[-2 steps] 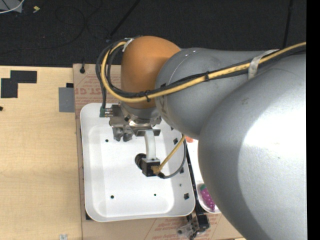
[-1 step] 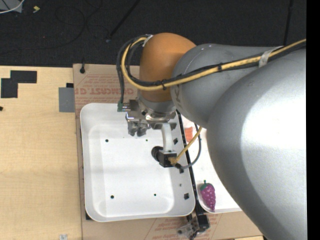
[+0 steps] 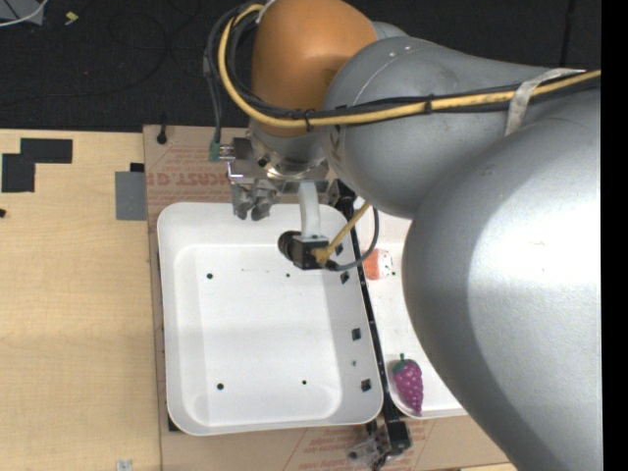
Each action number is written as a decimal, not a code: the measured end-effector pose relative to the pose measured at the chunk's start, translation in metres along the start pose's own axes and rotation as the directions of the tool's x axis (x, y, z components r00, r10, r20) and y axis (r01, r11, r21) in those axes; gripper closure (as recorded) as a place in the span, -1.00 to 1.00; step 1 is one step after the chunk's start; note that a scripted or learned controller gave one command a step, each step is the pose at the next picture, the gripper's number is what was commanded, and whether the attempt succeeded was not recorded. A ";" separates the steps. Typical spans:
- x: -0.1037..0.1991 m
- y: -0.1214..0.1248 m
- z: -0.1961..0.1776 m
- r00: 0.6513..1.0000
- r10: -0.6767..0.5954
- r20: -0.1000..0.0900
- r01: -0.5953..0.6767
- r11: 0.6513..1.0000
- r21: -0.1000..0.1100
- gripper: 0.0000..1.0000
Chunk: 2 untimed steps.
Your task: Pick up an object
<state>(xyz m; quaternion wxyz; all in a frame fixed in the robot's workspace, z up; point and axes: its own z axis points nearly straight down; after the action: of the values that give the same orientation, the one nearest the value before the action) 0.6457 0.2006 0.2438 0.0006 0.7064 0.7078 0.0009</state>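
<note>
We are hovering gripper point(image 3: 253, 204) at left bin's point(image 3: 186, 263) far rim | jaw opening: cannot tell | we are advising centring over purple fruit point(image 3: 408, 383) before descending.

A small, knobbly purple bunch of grapes point(image 3: 408, 385) lies in the right bin point(image 3: 391, 314) at its near left corner, just beside the left wall. Farther back along that wall sits a small orange and white object point(image 3: 376, 262), partly hidden.
</note>
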 end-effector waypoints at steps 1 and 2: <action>0.000 -0.002 0.003 1.000 -0.001 0.002 0.001 1.000 0.005 -1.00; 0.042 -0.081 0.040 1.000 0.001 0.003 -0.001 1.000 0.009 -1.00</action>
<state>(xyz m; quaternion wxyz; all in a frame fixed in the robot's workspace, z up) 0.5649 0.2426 0.2040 -0.0017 0.7069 0.7073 -0.0034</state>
